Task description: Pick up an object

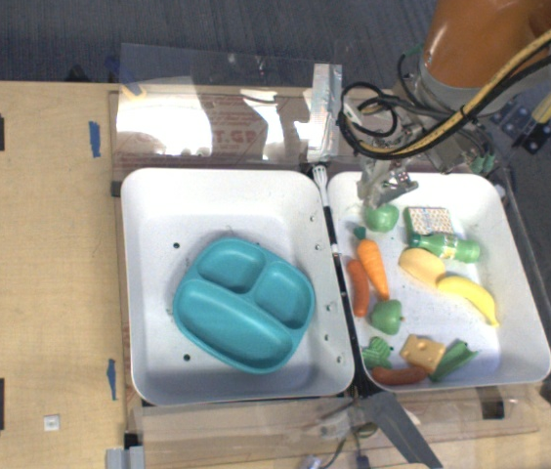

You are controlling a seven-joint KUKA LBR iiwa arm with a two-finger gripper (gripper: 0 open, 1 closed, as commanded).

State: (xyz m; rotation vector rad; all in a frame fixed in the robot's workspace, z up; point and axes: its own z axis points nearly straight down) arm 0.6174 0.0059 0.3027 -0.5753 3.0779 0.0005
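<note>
My gripper [383, 191] hangs over the back left part of the right bin [522, 291], right above a small round green toy [381, 219]. From this slant I cannot make out whether it touches the toy. Close by in the same bin lie an orange carrot [373, 266], a darker orange-red vegetable [358, 287], a green pepper [387, 314], a yellow banana [473, 297], a pale yellow fruit [418, 262] and a green-edged box [430, 221].
The left bin [158, 213] holds a teal divided plate [244, 303]. At the right bin's front lie a brown block [420, 350], green pieces [454, 356] and a red chili [395, 375]. The arm and its cables [402, 125] crowd the back right.
</note>
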